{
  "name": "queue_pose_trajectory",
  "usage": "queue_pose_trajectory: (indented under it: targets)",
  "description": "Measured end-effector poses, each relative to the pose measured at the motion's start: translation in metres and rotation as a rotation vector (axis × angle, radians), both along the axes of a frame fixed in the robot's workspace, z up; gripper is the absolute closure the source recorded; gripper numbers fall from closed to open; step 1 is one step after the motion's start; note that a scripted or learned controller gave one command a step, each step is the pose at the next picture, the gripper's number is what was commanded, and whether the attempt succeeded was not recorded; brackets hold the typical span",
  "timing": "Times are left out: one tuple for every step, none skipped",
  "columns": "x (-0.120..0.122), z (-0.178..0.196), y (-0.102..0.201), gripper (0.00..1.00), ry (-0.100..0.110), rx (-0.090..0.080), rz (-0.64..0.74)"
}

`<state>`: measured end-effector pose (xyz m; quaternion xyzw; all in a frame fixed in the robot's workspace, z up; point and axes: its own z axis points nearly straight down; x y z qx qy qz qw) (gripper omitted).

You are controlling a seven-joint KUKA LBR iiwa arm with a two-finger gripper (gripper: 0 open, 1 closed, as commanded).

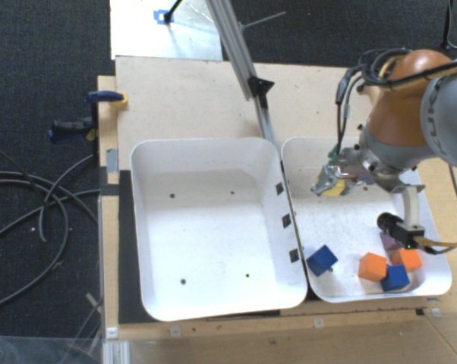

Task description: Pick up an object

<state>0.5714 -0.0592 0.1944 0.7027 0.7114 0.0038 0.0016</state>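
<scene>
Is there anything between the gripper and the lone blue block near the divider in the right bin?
Nothing visible stands in the way. The gripper is over the right bin, with a yellow thing at its tip. Bare white floor lies between it and the blue block. The orange blocks sit off to the side.

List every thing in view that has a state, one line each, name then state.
gripper: low over the right bin, a yellow thing at its tip; grip unclear
yellow thing: at the gripper tip, partly hidden
lone blue block: tilted on the right bin floor, apart from the others
orange blocks: resting in the right bin corner, bunched together
second blue block: resting against the orange blocks
</scene>
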Motion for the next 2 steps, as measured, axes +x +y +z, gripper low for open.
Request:
queue_pose_trajectory:
  targets:
    - [-0.044, -0.005, 0.031, 1.00, 0.011, -0.001, -0.005]
    - [-0.035, 0.008, 0.114, 1.00, 0.006, 0.001, 0.002]
